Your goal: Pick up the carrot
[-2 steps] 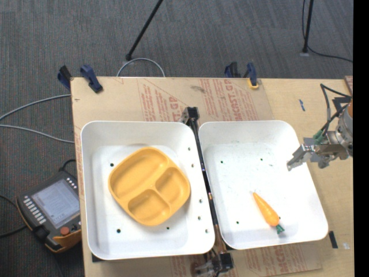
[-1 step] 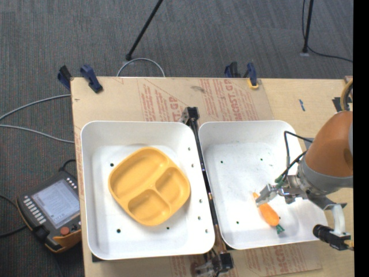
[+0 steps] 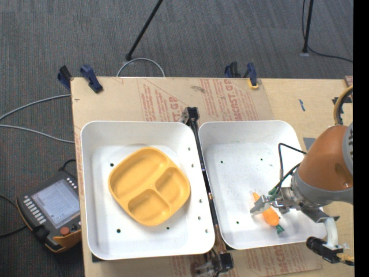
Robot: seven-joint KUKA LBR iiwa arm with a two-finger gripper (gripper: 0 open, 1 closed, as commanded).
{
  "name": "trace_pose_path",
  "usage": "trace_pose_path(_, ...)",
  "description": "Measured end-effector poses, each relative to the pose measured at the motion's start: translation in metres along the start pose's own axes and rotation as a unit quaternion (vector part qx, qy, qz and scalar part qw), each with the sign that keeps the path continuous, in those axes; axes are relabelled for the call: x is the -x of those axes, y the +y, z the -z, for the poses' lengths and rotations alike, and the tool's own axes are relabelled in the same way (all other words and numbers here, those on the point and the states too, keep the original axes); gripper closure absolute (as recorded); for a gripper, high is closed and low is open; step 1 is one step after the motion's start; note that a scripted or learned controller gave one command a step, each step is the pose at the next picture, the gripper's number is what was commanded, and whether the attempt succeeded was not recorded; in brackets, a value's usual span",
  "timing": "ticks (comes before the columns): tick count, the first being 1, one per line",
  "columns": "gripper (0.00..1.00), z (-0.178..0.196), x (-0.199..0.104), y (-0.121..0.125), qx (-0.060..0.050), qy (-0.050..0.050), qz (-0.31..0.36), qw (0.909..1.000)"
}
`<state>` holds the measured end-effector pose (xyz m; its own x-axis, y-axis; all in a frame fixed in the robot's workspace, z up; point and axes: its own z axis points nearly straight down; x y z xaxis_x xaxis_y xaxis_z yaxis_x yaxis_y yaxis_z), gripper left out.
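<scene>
Over the right bin (image 3: 230, 133) of two white bins on the tabletop (image 3: 144, 94), my gripper (image 3: 266, 205) hangs low at the end of my grey arm, whose orange band (image 3: 326, 165) crowds the frame's right side. The carrot (image 3: 270, 216), small and orange with a green tip pointing toward the bin's front wall, lies on the bin floor in the front right part, touching or just under my fingers (image 3: 258, 207). A second orange bit (image 3: 255, 196) shows just beyond the fingers, on their far side; whether it belongs to the same carrot I cannot tell. I also cannot tell how wide my fingers stand, nor whether the carrot sits between them or merely beside them, since the metal parts overlap it at this slant. In the left bin (image 3: 92, 154), a yellow divided plate (image 3: 149, 185) with three compartments rests near the middle, well apart from my work. A handheld control pendant (image 3: 51, 209) lies on the grey carpet (image 3: 86, 22) to the left of the tabletop, and blue clamps (image 3: 91, 77) grip the far edge of the board.
</scene>
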<state>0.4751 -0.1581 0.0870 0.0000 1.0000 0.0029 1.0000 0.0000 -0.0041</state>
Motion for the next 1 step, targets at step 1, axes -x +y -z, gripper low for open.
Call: trace_pose_path(1, 1.00, 0.0098, 0.0010, -0.0002, 0.000, 0.001, -0.003, 1.0000)
